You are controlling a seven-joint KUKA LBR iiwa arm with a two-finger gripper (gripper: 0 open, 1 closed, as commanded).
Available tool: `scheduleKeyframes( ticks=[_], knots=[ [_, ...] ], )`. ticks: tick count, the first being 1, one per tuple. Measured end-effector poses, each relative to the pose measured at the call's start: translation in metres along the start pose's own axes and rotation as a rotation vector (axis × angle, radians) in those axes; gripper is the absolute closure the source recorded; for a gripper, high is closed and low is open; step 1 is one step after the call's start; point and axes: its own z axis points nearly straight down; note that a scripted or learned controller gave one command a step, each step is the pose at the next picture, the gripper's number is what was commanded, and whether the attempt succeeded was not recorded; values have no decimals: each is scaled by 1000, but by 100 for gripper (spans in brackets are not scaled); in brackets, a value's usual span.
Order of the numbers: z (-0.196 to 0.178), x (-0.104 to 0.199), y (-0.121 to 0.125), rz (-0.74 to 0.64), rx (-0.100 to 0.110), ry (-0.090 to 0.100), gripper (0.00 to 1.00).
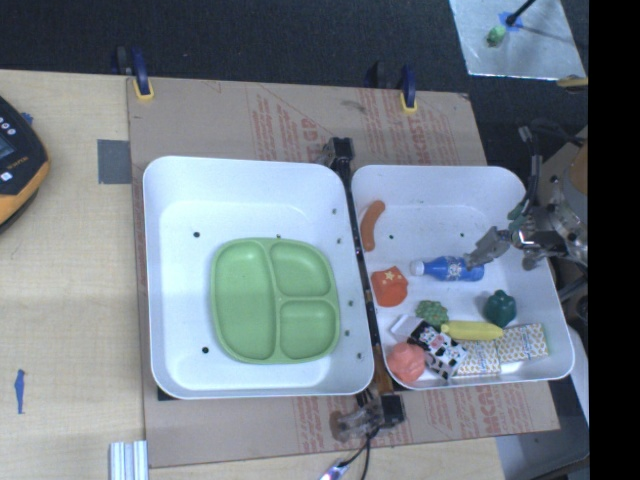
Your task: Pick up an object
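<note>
The right bin (440,190) holds several small objects. A blue bottle (445,268) lies on its side near the middle, and my gripper (488,248) reaches in from the right, its grey tip just above and right of the bottle's end. An orange-brown sausage (371,224) lies at the bin's left wall, with a red pepper (389,286) below it. A dark green pepper (500,308), a broccoli piece (432,312) and a yellow banana (472,330) sit lower down. Nothing shows in the gripper.
A pink round item (405,363), a black-and-white patterned piece (438,349) and a flat speckled packet (510,348) crowd the right bin's front edge. The left bin (170,193) holds a green divided plate (273,300). A yellow-black device (15,163) sits far left on the bench.
</note>
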Motion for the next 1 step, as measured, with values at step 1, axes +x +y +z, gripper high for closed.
scheduleKeyframes(
  ticks=[1],
  knots=[
    [134,64,-39,-1,1,0,0]
  ],
)
